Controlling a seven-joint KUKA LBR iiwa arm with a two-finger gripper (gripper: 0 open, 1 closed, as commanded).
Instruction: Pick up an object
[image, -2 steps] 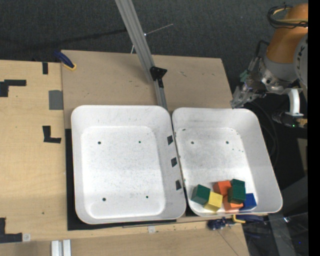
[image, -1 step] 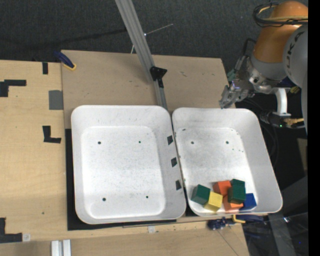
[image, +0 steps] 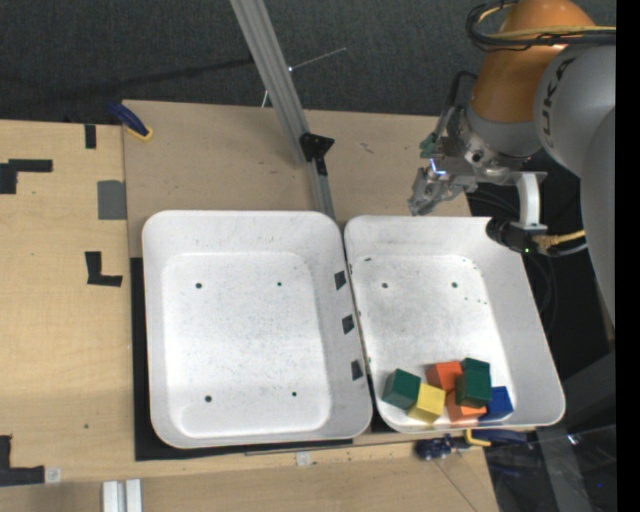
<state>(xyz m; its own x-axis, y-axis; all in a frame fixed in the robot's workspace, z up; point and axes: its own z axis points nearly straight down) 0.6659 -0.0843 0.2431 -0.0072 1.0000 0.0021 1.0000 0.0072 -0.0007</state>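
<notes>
Several small blocks lie clustered at the near edge of the right bin: a green block, a yellow block, an orange block, a dark green block and a blue block. My gripper hangs above the far rim of the right bin, well away from the blocks, with nothing visible between its fingers.
The left bin sits beside the right one. A slanted metal rail runs down to the gap between the bins. A blue and yellow tool lies at the bench's far left. The arm's cables hang by the right bin's far corner.
</notes>
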